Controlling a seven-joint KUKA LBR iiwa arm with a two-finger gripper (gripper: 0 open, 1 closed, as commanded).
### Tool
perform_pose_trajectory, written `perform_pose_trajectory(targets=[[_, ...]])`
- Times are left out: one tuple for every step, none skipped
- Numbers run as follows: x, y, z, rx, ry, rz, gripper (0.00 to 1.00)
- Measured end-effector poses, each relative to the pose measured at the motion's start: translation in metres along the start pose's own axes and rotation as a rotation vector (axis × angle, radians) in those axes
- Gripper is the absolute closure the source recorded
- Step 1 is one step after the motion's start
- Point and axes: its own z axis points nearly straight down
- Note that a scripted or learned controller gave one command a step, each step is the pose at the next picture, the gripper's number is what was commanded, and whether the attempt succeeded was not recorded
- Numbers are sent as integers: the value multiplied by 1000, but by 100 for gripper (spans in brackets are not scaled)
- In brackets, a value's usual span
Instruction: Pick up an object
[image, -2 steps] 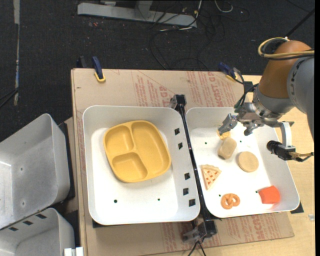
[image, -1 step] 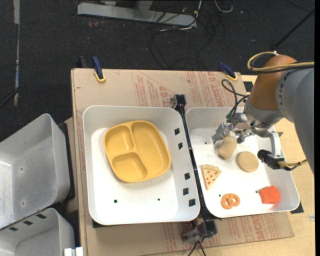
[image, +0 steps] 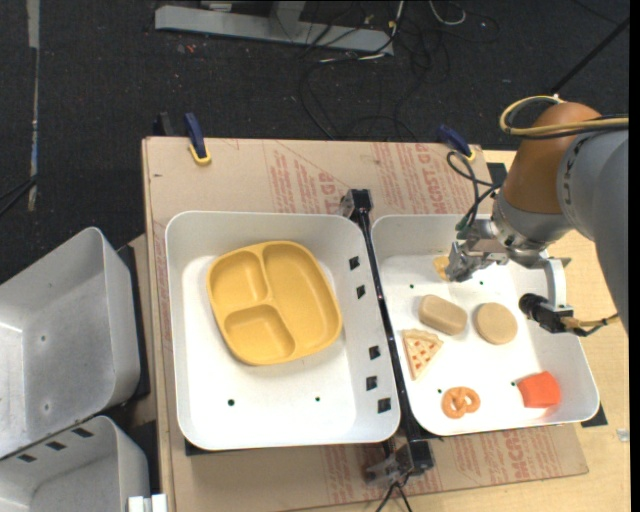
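Camera view: two bins (image: 190, 300), one yellow tray (image: 272, 300), six food items (image: 443, 315).

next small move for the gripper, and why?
Probably a short descent. The gripper sits over the small yellow piece at the back of the right bin, apart from the tan pieces and pizza slice, so it's the nearest target.

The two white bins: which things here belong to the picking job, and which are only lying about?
For the job:
- gripper, low in the right bin
- small yellow piece beside it
- tan block
- round tan piece
- pizza slice
- pretzel
- orange block

Lying about:
- yellow divided plate in the left bin
- blue clamps
- cables
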Motion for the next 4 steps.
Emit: perform_pose_trajectory(targets=[[-1, -8, -57, -4, -1, 4, 100], [8, -6, -116, -5, -1, -1, 100], [9, -9, -160, -4, -1, -1, 100], [9, -7, -190, -3, -1, -1, 100]])
